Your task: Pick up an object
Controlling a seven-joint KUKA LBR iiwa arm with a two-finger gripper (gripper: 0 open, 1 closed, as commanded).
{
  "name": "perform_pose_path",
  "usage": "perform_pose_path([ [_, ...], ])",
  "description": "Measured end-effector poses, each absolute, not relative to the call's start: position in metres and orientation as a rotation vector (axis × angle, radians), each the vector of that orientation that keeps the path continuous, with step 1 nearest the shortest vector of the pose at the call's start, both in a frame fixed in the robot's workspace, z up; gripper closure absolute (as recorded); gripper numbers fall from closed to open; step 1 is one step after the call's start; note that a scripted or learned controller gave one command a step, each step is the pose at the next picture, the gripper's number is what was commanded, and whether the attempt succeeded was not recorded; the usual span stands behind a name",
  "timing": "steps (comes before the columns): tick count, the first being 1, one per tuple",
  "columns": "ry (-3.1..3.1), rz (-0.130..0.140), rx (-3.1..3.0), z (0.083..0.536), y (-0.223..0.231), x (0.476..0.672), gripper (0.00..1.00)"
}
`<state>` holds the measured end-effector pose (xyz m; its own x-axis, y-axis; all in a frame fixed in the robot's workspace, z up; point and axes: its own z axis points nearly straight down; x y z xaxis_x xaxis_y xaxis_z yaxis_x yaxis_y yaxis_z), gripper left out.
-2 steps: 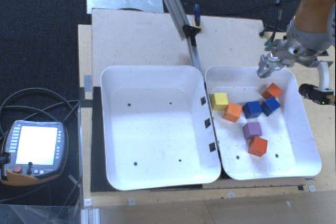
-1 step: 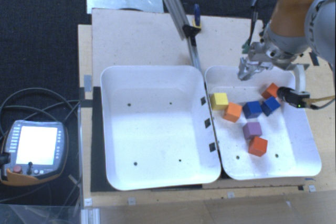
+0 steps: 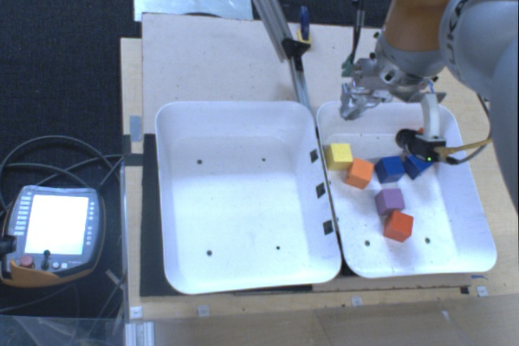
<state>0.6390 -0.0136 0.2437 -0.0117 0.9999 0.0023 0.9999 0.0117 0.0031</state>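
Six small blocks in the right bin (image 3: 470, 247) — yellow, orange, two blue, purple, red, all matte cubes; the gripper (image 3: 354, 105) hovers above, grip unclear.

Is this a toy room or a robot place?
Probably a robot lab: a grey arm reaches over two white bins, coloured blocks lie in one, and a control pendant sits nearby.
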Motion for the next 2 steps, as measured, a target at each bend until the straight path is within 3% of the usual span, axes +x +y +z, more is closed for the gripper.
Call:
perform_pose_path([
  [1,2.233,0.007,2.209,0.247,0.038,0.646,1.00],
  [2,2.234,0.002,2.210,0.232,0.094,0.640,1.00],
])
